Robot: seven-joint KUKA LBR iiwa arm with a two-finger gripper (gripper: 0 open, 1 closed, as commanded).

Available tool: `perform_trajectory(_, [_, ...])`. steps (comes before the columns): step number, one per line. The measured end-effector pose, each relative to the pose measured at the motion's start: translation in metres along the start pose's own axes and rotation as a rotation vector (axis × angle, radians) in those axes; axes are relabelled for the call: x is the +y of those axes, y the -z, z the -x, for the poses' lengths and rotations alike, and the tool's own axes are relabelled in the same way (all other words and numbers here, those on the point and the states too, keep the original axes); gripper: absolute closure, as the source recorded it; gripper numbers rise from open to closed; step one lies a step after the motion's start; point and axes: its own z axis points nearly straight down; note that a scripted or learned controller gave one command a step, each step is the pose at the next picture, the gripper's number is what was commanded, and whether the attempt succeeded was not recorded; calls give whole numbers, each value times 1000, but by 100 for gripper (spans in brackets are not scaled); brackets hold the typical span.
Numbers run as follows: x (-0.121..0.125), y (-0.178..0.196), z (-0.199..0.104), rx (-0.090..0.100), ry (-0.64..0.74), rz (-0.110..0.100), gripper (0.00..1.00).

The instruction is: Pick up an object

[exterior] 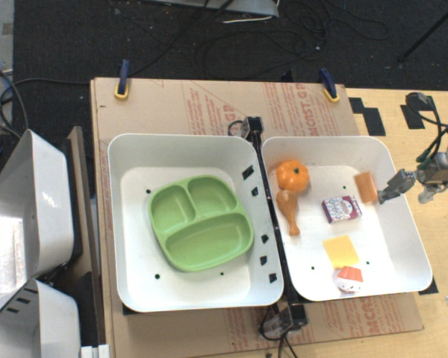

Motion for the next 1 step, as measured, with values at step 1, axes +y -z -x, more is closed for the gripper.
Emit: perform_trajectory(1, [31, -62, 5, 1, 3, -2, 0])
